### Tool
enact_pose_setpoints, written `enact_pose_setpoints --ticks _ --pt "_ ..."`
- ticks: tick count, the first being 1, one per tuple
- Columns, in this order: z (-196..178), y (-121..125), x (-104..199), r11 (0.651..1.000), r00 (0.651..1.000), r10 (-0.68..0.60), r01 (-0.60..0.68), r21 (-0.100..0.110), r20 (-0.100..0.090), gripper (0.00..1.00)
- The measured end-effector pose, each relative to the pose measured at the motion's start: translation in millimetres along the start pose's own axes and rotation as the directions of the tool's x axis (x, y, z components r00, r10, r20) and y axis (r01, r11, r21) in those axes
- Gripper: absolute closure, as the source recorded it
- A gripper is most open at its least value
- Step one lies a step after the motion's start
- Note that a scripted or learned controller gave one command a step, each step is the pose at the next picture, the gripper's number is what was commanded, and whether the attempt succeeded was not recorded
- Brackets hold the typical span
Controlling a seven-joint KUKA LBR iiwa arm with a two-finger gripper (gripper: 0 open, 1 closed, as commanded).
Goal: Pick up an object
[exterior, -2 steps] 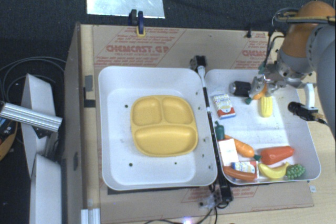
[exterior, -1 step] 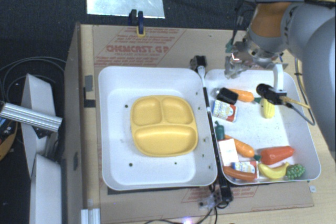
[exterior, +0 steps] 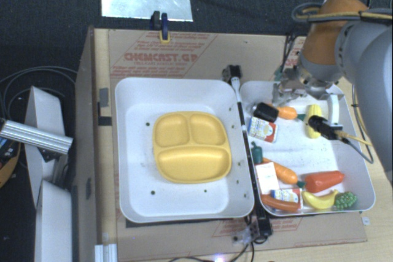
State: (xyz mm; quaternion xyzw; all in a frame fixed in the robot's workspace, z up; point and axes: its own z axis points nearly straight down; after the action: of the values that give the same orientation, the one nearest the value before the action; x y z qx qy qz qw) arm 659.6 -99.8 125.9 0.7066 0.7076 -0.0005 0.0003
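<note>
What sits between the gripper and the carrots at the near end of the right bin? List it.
From the gripper, the way to the carrots crosses a black-capped orange item and a small carton. Nothing covers the carrots from above.

The robot's grey arm [exterior: 368, 52] reaches in from the right edge of the camera view, its broad final link filling the upper right corner. An orange band [exterior: 328, 30] wraps the arm just above the wrist, which bends downward and to the left. At its tip the tool [exterior: 287, 90] points down, low over the far end of the surface's right side.
</note>
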Motion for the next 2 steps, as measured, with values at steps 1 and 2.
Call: enact_pose_setpoints --ticks 1,2 --pt "-1.0 0.8 0.7 1.000 1.000 -0.001 0.001 -0.002 0.000 0.00" --pt "16.3 -5.3 11.0 1.000 1.000 -0.002 0.002 -0.020 -0.002 0.00"
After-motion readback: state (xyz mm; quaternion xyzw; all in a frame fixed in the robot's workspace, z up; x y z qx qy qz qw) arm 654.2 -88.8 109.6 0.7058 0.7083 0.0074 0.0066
